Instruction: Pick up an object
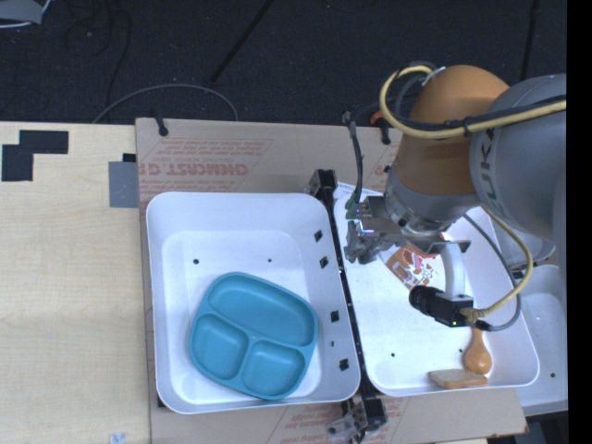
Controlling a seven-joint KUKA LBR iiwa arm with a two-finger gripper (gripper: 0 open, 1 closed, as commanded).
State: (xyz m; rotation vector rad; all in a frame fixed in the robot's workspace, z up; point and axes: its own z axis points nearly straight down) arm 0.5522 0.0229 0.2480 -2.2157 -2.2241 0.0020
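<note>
My gripper (363, 240) hangs low over the left side of the right bin (388, 340), close to the wall shared with the left bin. A small card-like item (413, 266) with red and orange print lies just to its right, partly under the wrist. Near the front right corner rest an orange, spoon-shaped piece (477, 352) and a flat tan block (450, 378). A blue divided plate (252, 334) lies in the left bin (185, 220). I see nothing between the gripper's fingers.
The grey arm with its orange band (453, 128) covers the back right of the right bin. Black clips (324, 185) mark the divider between the bins. Brown cardboard (231, 160) lies behind the bins, and a pale wooden bench (65, 276) extends to the left.
</note>
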